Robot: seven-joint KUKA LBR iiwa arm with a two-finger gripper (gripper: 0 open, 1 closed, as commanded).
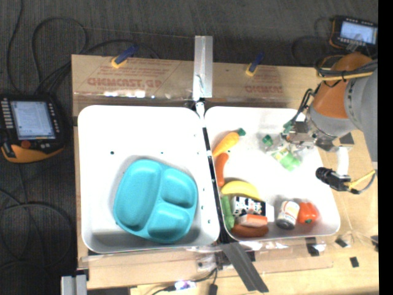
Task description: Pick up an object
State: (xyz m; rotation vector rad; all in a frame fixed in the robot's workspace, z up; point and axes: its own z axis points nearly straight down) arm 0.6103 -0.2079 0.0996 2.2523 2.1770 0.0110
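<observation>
- Dark grey carpet floor (153, 11), black cables trailing across it.
- Wooden bench (276, 82) with clamps.
- Teach pendant (29, 123) lying left, screen lit.

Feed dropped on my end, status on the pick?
Claw low in right bin, over green item. Grip unconfirmed. Carrot, banana, jar sit clear.

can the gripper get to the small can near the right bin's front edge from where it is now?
Probably yes. The small can lies in the right bin with open white floor between it and the gripper, which hovers further back. An orange-red piece touches its right side, which might crowd one finger.
</observation>
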